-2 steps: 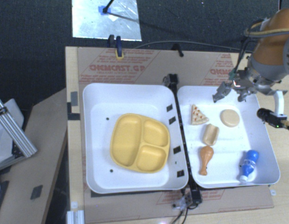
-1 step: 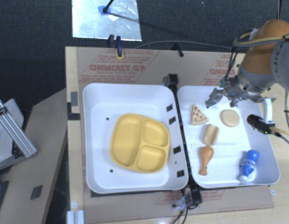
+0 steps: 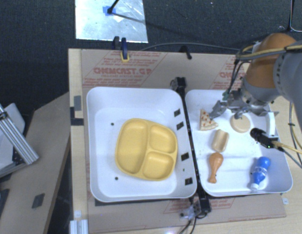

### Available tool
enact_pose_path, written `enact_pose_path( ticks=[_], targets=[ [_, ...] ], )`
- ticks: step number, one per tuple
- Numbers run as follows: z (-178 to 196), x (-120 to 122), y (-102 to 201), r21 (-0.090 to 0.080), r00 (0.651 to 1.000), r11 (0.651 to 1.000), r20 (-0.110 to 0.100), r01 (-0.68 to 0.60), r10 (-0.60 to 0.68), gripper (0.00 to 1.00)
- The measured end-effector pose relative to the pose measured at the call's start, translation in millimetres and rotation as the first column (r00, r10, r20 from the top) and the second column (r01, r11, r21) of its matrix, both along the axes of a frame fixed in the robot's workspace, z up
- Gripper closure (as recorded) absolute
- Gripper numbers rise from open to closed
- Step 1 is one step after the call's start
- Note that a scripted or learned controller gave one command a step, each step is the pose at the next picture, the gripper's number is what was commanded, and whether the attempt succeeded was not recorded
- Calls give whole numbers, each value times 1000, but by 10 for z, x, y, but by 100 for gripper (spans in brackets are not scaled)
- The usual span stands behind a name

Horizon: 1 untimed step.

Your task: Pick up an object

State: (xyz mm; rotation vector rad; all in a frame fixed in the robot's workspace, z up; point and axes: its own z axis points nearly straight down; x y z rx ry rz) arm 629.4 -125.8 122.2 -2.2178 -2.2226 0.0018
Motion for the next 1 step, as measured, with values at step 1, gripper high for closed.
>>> enact_pose_path(
  ticks=[1],
  targets=[
    [138, 20, -6, -2, 1000, 1000, 7, -1, 1, 100]
  ],
)
